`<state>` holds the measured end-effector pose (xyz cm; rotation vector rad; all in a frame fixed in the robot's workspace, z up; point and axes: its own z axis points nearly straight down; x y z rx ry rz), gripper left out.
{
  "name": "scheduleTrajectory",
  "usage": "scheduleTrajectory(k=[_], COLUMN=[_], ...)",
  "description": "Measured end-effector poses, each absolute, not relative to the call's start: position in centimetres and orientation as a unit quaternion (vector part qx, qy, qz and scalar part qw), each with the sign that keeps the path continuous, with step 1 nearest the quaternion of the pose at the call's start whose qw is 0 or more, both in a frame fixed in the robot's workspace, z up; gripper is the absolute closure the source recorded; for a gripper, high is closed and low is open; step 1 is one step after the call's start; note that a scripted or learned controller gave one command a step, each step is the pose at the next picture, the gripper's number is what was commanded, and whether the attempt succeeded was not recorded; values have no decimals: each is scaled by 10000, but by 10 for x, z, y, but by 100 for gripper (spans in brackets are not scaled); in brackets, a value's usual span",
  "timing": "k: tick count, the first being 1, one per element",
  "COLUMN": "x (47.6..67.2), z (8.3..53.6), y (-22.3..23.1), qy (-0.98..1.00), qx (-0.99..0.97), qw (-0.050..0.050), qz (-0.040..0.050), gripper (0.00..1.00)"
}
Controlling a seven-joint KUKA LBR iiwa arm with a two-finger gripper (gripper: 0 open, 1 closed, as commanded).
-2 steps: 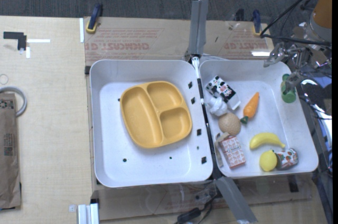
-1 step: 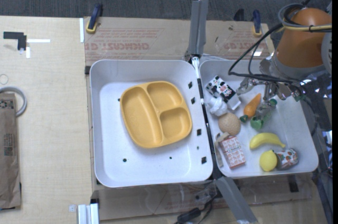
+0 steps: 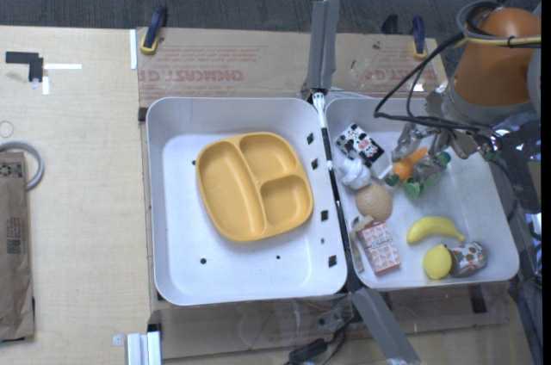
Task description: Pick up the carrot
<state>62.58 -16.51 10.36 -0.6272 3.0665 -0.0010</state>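
The carrot (image 3: 408, 164), a small orange piece with a green top (image 3: 420, 185), lies in the upper middle of the right bin (image 3: 498, 208). My gripper (image 3: 430, 150) hangs just over it, reaching in from the right below the orange wrist band (image 3: 495, 53). Its fingers (image 3: 402, 146) look spread, so the gripper is open. The left finger is close above the carrot's orange end. I see nothing lifted between them, and part of the carrot is hidden by the gripper.
Around the carrot in the right bin lie a black-and-white cow toy (image 3: 360, 144), a tan round item (image 3: 374, 201), a red-and-white box (image 3: 379, 247), a banana (image 3: 435, 227), a lemon (image 3: 437, 262) and a red patterned item (image 3: 469, 256). The left bin (image 3: 172, 251) holds a yellow divided plate (image 3: 256, 184).
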Motion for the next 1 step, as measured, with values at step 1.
scheduleTrajectory(k=[1], x=[602], z=[94], y=[-164], qy=[10000], qx=[17], qw=[25], qz=[-4], gripper=[100])
